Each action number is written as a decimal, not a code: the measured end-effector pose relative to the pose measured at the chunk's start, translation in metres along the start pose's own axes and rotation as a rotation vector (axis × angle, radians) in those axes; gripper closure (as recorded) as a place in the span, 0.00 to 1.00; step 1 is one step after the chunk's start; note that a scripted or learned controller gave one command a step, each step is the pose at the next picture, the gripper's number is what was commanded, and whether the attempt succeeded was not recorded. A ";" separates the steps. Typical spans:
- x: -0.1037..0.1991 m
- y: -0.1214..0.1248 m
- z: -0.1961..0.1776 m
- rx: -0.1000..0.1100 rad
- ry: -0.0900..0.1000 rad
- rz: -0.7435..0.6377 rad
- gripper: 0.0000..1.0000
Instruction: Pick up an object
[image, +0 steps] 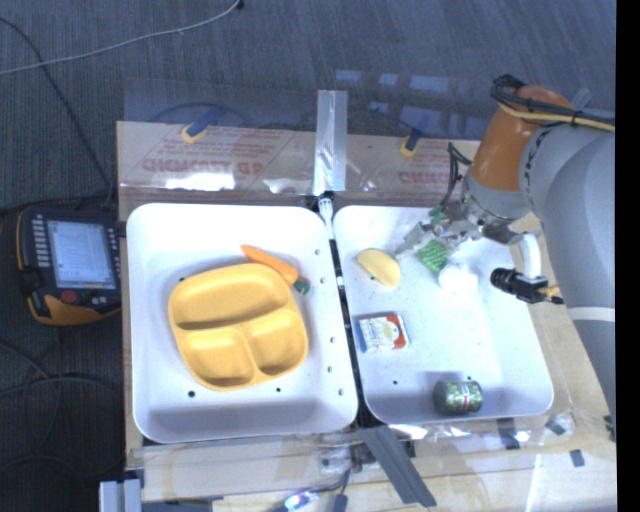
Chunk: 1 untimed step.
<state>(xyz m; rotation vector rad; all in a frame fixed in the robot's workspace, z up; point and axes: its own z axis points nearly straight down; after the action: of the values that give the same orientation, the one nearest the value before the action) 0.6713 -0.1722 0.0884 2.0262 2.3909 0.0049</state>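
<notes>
End effector (432, 240) low in the right bin's (520, 395) far part, reaching.
Whether it's spread, I cannot tell; next, close on the green object (433, 257) beside it.

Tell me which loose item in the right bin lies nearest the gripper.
The small green item, right beside the gripper at the bin's far side. The yellow banana-like piece, the carton and the can lie farther off.

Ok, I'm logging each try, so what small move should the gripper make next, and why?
Probably a short drop straight down. The gripper hangs at the right bin's far end, right over a small green object, and nothing shows between its fingers, so that object looks like the nearest pick.
</notes>
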 end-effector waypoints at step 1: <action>0.000 0.001 -0.012 -0.002 -0.005 -0.002 1.00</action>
<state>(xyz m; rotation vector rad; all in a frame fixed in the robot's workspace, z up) 0.6726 -0.1722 0.1004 2.0202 2.3884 0.0024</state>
